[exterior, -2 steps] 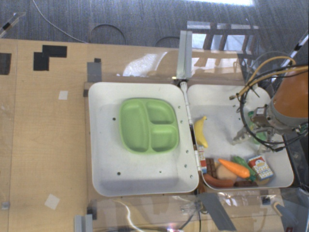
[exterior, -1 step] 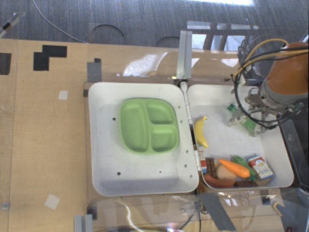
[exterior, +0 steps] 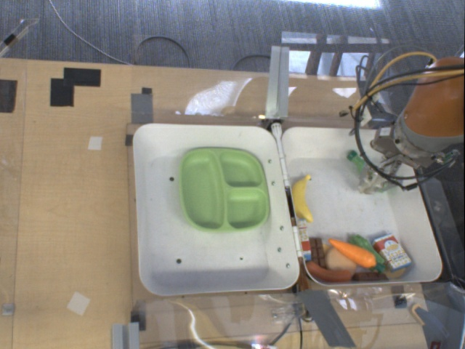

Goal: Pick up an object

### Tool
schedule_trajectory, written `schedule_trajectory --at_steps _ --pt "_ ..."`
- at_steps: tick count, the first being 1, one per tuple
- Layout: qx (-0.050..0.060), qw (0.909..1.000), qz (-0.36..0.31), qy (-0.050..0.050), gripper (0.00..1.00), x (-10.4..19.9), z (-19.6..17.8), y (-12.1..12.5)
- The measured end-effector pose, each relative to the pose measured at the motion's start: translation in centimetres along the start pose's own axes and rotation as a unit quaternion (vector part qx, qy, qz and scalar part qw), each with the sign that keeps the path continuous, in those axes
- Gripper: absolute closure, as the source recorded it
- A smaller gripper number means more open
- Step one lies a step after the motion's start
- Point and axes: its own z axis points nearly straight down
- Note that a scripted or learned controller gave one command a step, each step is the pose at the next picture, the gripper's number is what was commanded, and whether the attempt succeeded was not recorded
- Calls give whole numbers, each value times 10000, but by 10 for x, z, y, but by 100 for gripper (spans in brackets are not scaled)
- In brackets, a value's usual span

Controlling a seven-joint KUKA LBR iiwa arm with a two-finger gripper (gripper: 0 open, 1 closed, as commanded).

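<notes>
Here the arm [exterior: 433,115] leans over the right bin's [exterior: 407,217] far corner.

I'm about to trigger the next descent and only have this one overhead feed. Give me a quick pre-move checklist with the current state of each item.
1. Gripper is over the right bin, near its upper part: ok.
2. Finger opening: cannot tell, cables and wrist hide it.
3. Nothing seen between the fingers: ok for a fresh pick.
4. Targets present: banana by the divider; carrot, small box and other toys crowded in the bottom corner: ok.
5. Gripper lined up over a target: not ok, it sits apart from the banana and the pile.
6. Small green item beside the gripper, identity: cannot tell.
</notes>
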Motion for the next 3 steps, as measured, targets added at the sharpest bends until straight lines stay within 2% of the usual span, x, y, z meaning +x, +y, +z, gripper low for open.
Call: schedule_trajectory --at_steps 1,2,3 --pt "-73 9801 -1982 31 100 6 -64 6" --pt "-92 9801 -1983 25 0 5 -62 7" --pt "-60 9801 -1984 20 0 -47 15 -23"
